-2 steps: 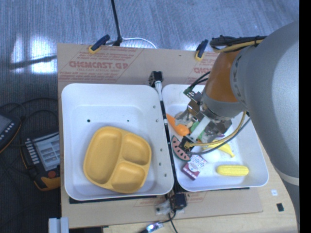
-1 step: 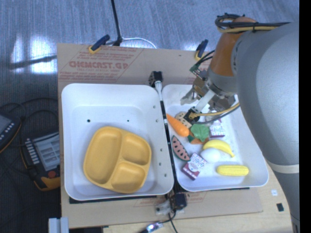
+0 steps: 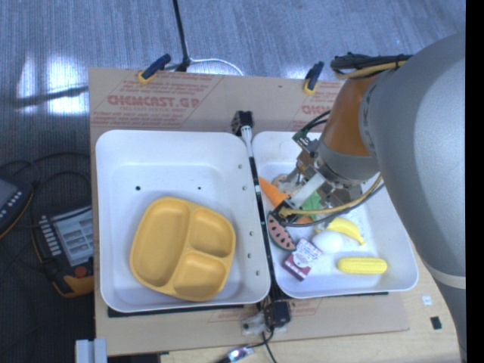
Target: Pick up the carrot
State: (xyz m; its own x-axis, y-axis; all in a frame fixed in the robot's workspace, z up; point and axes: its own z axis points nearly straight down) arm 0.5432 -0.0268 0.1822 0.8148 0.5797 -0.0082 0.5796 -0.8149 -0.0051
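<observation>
The carrot (image 3: pixel 271 190) is an orange piece lying near the left wall of the right bin (image 3: pixel 401 271). My gripper (image 3: pixel 293 203) is low in that bin, right beside the carrot and partly over it. The wrist and cables hide part of the carrot. A second orange bit (image 3: pixel 304 219) shows just under the gripper, and I cannot tell whether it belongs to the carrot.
Below the gripper lie a watermelon slice (image 3: pixel 281 236), a red and white box (image 3: pixel 302 258), a white egg (image 3: pixel 329 241), a banana (image 3: pixel 347 229) and a corn cob (image 3: pixel 361 265). A yellow divided plate (image 3: pixel 184 246) sits in the left bin (image 3: pixel 121 165).
</observation>
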